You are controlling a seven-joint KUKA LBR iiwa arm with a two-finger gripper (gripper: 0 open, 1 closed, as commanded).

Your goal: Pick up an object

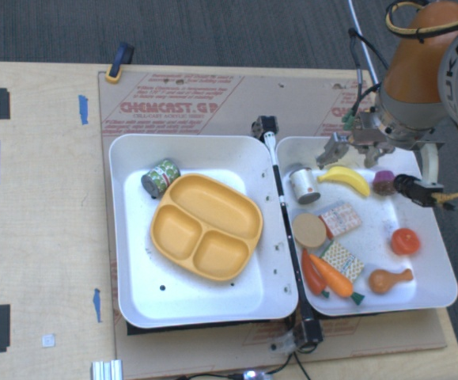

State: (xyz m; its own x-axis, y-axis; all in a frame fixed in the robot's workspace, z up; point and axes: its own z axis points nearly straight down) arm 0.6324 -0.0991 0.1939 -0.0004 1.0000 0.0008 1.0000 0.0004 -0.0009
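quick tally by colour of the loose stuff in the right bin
orange/red: 3, carrot, tomato, drumstick
yellow: 1, banana
silver: 1, can
tan: 1, disc
purple: 1, piece
patterned: 2, packets
total: 9

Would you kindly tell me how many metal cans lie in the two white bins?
2: a green-labelled metal can in the left bin beside the yellow divided plate, and a plain silver metal can in the right bin. Others may be hidden.

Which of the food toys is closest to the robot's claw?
The yellow banana. It lies just under the gripper at the right bin's far end; the tomato, carrot and drumstick lie farther off.
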